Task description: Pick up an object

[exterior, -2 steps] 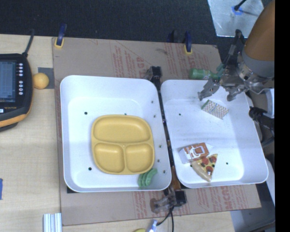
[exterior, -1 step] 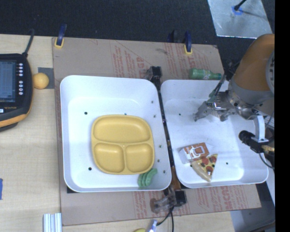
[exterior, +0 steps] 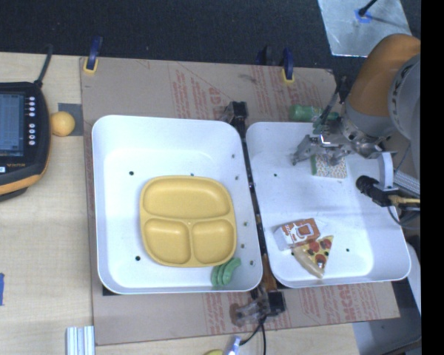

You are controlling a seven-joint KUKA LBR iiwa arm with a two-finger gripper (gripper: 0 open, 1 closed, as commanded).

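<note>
Over the right bin [exterior: 370,272], near its far edge, the gripper [exterior: 316,152] hangs low, metal fingers splayed well apart and nothing caught between them. Just beside those fingers, toward the right, a small speckled pale packet [exterior: 331,168] lies flat on the bin floor, touching nothing of the gripper as far as this angle tells. Grey arm [exterior: 385,87] with its orange band reaches in from the right edge. Down at the near side of that same bin, a toy pizza slice [exterior: 314,254] lies flat, and a little brown-and-white carton [exterior: 300,231] sits right against it on the far side. Across in the left bin [exterior: 115,198], a yellow divided plate [exterior: 186,220] takes the middle, with a green toy [exterior: 226,273] tucked at the near right corner, just off the plate's rim. Beyond the right bin's far edge, a small green object [exterior: 305,112] rests on the cardboard sheet [exterior: 170,87].
</note>
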